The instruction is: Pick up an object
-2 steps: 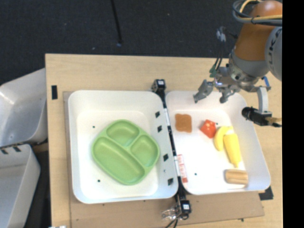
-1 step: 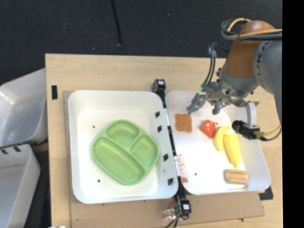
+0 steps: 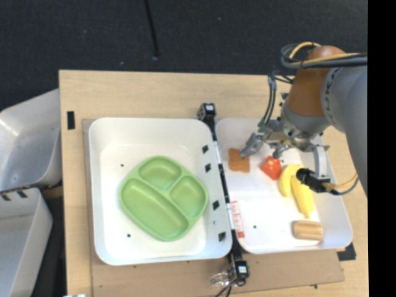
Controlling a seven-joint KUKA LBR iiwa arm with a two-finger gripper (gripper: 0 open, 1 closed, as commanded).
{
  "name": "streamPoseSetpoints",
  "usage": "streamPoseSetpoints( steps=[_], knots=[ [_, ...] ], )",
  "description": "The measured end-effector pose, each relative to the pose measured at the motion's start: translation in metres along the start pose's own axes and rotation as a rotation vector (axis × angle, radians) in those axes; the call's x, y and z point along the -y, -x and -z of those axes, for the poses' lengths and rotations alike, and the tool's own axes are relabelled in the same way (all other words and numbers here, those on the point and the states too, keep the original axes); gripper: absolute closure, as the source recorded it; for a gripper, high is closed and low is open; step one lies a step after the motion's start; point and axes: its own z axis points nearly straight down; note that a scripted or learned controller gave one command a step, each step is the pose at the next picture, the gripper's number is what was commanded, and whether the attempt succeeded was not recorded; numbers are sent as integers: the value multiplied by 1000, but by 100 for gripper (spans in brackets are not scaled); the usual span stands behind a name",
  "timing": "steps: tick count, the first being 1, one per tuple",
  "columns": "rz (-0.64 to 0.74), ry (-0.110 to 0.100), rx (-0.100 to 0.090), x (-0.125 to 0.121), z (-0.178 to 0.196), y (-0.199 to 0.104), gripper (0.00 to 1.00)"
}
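The gripper (image 3: 265, 148) hangs low in the right bin (image 3: 331, 240), fingers spread apart and holding nothing, between brown block (image 3: 239, 161) and red piece (image 3: 271, 167), presumably to straddle one

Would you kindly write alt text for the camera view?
The gripper hangs over the right bin, between a brown piece and a red item; a banana and a tan block lie nearby. A green plate sits in the left bin.
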Motion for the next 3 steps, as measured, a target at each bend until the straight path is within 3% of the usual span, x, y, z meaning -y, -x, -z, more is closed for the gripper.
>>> streamPoseSetpoints(
  steps=[1, 3],
  knots=[
    [-2, 6, 0, -1, 14, 1, 100],
    [5, 11, -1, 7, 130, -2, 100]
  ],
)
